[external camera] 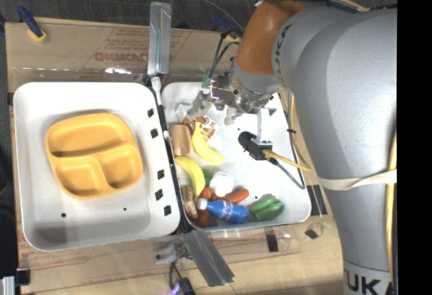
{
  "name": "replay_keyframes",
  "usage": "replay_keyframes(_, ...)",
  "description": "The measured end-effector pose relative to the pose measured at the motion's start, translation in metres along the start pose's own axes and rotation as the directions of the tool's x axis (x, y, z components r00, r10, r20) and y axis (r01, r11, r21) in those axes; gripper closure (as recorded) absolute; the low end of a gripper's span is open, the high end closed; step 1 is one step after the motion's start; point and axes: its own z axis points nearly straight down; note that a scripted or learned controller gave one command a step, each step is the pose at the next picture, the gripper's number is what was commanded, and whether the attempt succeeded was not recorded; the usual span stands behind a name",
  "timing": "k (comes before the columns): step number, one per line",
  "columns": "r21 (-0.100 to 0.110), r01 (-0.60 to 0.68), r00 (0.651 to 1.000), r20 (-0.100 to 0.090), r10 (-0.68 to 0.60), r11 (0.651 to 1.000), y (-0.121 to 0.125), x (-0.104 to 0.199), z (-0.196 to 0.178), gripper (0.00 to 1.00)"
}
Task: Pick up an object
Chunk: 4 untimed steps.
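Fingers (pixel 214 106): low over the far end of the right bin (pixel 260 177), lost in a tangle of metal and cabling, so I cannot tell how far apart they stand. No object is seen between them. Nearest things: a small printed packet (pixel 207 127) just beneath and toward the bin's middle, a brown cylinder (pixel 179 140) against the dividing wall, and a banana (pixel 207 150) just beyond the packet. Further off, at the near end of the same bin, the rest lie heaped close together: a green-tipped banana (pixel 191 172), a white lump (pixel 221 184), a red-orange piece (pixel 237 195), a blue bottle (pixel 228 211) on its side and a green pepper (pixel 265 206). All appear to rest on the bin floor or on each other, none raised. Judgement: the pick is not yet done. The approach looks made, with the closing and lifting left to do, and the packet or the banana is the likeliest target given where the tool hangs. Left bin (pixel 40 219) holds a yellow divided tray (pixel 94 152), well apart from the tool. Outward: the wrist points steeply down and leans toward the dividing wall. The orange band (pixel 266 37) sits directly above it, over the bin's far rim, and the grey arm (pixel 351 118) sweeps back to the right, covering that bin's right edge.
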Motion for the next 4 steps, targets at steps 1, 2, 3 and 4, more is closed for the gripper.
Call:
replay_keyframes(1, -0.012, 0.115, 0.993, -0.001, -0.115, 0.993, 0.003, -0.018, 0.012, 0.0)
replay_keyframes(2, -0.012, 0.1, 0.995, 0.001, -0.1, 0.995, -0.025, -0.052, 0.021, 0.0)
replay_keyframes(3, -0.026, 0.246, 0.969, 0.012, -0.245, 0.969, -0.045, -0.026, 0.053, 0.0)
replay_keyframes(4, -0.014, 0.276, 0.961, 0.002, -0.276, 0.961, -0.087, -0.022, 0.06, 0.0)
